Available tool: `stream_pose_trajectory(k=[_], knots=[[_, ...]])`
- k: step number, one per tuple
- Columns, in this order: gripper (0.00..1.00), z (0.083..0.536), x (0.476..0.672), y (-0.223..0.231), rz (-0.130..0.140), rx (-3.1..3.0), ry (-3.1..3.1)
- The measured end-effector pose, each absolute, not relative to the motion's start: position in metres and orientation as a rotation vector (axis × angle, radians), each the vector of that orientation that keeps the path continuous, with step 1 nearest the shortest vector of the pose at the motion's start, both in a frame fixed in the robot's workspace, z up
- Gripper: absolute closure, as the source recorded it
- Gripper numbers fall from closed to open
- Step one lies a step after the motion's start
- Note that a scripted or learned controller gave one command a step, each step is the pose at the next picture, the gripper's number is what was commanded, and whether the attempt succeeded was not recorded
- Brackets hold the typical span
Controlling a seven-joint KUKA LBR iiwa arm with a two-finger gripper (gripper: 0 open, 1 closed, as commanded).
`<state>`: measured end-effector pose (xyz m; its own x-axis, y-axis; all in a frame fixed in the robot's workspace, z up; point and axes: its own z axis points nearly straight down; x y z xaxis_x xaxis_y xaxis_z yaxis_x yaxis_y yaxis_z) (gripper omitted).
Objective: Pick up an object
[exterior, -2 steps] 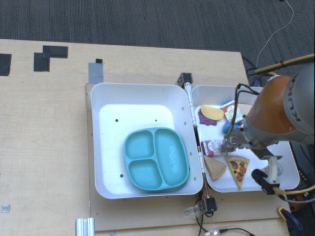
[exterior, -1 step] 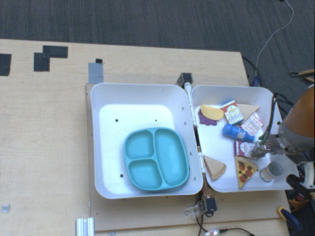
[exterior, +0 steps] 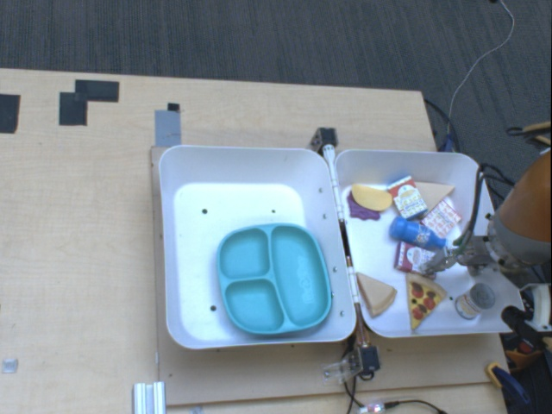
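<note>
The right bin (exterior: pixel 473 169) holds several toy foods. A blue bottle (exterior: pixel 412 231) lies in the middle, beside a dark red packet (exterior: pixel 404 256). A pizza slice (exterior: pixel 423 299) and a tan bread wedge (exterior: pixel 376 293) lie near the front. Toward the back are a yellow piece (exterior: pixel 373 197) on a purple piece (exterior: pixel 362 212), a red-and-white packet (exterior: pixel 409 198), a cream wedge (exterior: pixel 436 193) and a pink-patterned packet (exterior: pixel 442 219). My gripper (exterior: pixel 438 262) reaches in from the right, low over the bin, just right of the dark red packet and above the pizza slice. I see nothing held in it.
The left bin (exterior: pixel 181 231) holds a teal divided plate (exterior: pixel 273 278). A small grey round jar (exterior: pixel 473 301) sits at the right bin's front right, under the wrist. The arm's body (exterior: pixel 526 222) overhangs the bin's right wall. Cables run along the bench's right side.
</note>
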<state>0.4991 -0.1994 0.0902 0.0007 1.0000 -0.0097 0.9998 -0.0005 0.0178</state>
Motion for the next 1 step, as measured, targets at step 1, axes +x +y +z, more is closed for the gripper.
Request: stream_pose_trajectory(k=[1], knots=[[1.00, 0.1024, 0.5018, -0.1966, 0.020, 2.207, 2.213]])
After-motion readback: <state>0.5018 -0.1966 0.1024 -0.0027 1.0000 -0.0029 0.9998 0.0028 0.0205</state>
